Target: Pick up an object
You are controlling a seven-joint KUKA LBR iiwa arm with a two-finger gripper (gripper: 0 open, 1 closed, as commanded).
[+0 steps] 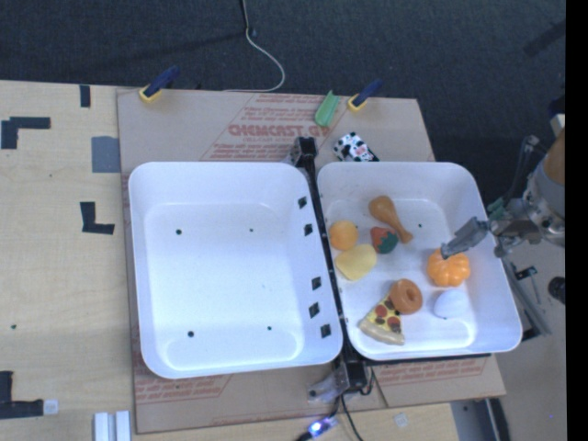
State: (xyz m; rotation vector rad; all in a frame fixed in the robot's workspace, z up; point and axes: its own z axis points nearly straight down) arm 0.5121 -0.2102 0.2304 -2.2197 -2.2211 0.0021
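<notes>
The right bin (pixel 464 177) holds several toy foods: a brown drumstick (pixel 390 217), an orange ball (pixel 343 235), a red and green strawberry (pixel 384 240), a yellow lemon (pixel 356 263), an orange pumpkin (pixel 447 269), a donut (pixel 405 296), a pizza slice (pixel 383 323) and a white egg (pixel 450 303). My gripper (pixel 462 238) reaches in over the bin's right rim. Its grey tip hangs just above the pumpkin's upper right side. Nothing is visibly held in it.
The left bin (pixel 138 246) stands beside the right one, and black clips run along the shared wall (pixel 317 246). A black and white toy cow (pixel 354 147) lies on the cardboard behind the bins. Clamps (pixel 326 108) hold the cardboard's far edge.
</notes>
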